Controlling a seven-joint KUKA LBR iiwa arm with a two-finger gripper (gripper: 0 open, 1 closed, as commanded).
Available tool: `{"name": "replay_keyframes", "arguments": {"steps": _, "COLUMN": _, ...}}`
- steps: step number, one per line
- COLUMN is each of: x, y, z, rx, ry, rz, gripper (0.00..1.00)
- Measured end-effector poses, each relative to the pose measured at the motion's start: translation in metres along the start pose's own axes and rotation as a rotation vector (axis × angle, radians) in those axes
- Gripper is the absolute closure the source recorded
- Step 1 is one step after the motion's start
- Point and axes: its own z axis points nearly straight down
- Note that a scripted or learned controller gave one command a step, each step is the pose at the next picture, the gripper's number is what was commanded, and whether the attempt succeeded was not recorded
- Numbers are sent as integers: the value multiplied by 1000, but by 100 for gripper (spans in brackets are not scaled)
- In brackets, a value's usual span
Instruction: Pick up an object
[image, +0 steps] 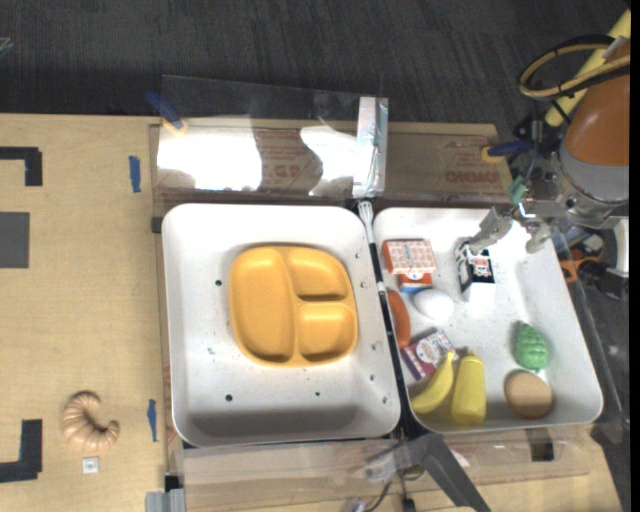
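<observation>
White plastic forms the two shallow bins on the tabletop (70, 250). The right bin (570, 300) carries the loose things: a small red-and-white carton (408, 259) near its back left corner, a white egg-shaped piece (433, 304) just in front of it, an orange-red carrot-like piece (399, 316) along the left wall, a purple-and-white packet (430, 349), a yellow banana (434, 385) touching a yellow bottle (468, 388), a tan round potato-like lump (528, 392) and a green knobbly fruit (532, 347) just behind it. The left bin (190, 300) holds a yellow divided plate (292, 303). A tan croissant-shaped toy (90, 421) lies apart on the tabletop.

The claw (476, 268) hangs over the back middle of the right bin, close to the carton and egg piece. Whether it is spread or pinched together cannot be told, and nothing is seen within it.
</observation>
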Motion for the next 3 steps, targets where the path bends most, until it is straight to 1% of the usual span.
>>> {"name": "replay_keyframes", "arguments": {"steps": 1, "x": 3, "y": -24, "z": 102, "rx": 6, "ry": 1, "rz": 61, "gripper": 0}}
{"name": "replay_keyframes", "arguments": {"steps": 2, "x": -5, "y": -27, "z": 140, "rx": -5, "ry": -2, "rz": -206, "gripper": 0}}
{"name": "replay_keyframes", "arguments": {"steps": 3, "x": 20, "y": -88, "z": 135, "rx": -1, "ry": 0, "rz": -256, "gripper": 0}}
